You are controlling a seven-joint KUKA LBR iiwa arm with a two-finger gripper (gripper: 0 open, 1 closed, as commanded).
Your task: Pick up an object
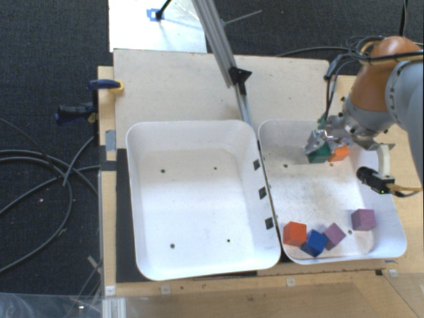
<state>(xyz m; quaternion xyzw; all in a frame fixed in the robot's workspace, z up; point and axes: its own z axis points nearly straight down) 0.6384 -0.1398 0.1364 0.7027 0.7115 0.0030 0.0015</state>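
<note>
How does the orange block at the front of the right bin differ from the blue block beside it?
The orange block is orange and looks slightly larger; the blue block is blue and smaller. The orange block lies nearer the bins' divider; the blue block sits nearer the right bin's front rim. Both rest far from the hand.

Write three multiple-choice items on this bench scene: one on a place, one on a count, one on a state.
1. Where is the gripper?
A. over the right bin's far end
B. over the left bin
C. off the bench

2. How many blocks lie at the right bin's near end?
A. two
B. four
C. six

3. The orange block at the near end is
A. lifted
B. resting beside the blue block
C. in the left bin

Answers: 1 A, it hangs there by a green block. 2 B, orange, blue and two purple. 3 B, they lie side by side.
</note>
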